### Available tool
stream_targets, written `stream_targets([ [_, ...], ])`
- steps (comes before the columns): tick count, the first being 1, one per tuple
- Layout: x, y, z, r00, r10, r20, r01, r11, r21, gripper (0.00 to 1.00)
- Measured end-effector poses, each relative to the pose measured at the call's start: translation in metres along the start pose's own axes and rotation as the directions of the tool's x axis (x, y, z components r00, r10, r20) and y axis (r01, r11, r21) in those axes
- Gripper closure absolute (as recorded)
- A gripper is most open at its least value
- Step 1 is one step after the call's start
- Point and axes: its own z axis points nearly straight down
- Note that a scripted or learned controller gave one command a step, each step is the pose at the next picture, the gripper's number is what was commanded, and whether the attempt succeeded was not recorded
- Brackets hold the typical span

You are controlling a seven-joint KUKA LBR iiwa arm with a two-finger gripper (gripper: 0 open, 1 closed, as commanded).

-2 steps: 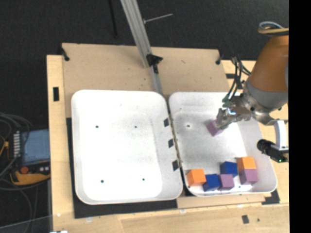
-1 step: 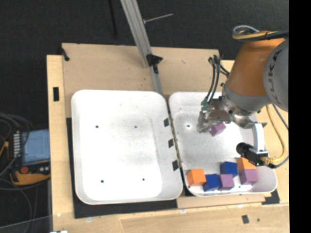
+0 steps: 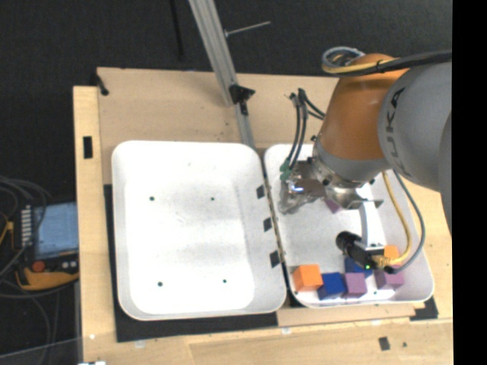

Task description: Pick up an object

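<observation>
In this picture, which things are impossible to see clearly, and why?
- Claw, camera view: small and blurred under the arm's wrist; its state is unclear.
- Right bin: far half covered by the arm.
- Purple block: partly behind the yellow cable.

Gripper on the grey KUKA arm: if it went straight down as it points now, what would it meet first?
Likely the bare white floor of the right bin near its left wall; the gripper hangs clear of the orange block. Depth is unclear.

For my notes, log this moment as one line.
arm: grey KUKA arm over right white bin | objects: orange block, blue block, purple block at near edge | grasp: unconfirmed
</observation>
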Motion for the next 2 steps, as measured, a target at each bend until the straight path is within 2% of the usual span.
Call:
stream_targets([
  [1, 0.05, -0.008, -0.008, 1.0, 0.0, 0.0, 0.0, 1.0, -0.003, 1.0],
  [2, 0.09, -0.021, 0.002, 1.0, 0.002, 0.001, -0.002, 1.0, 0.001, 1.0],
])
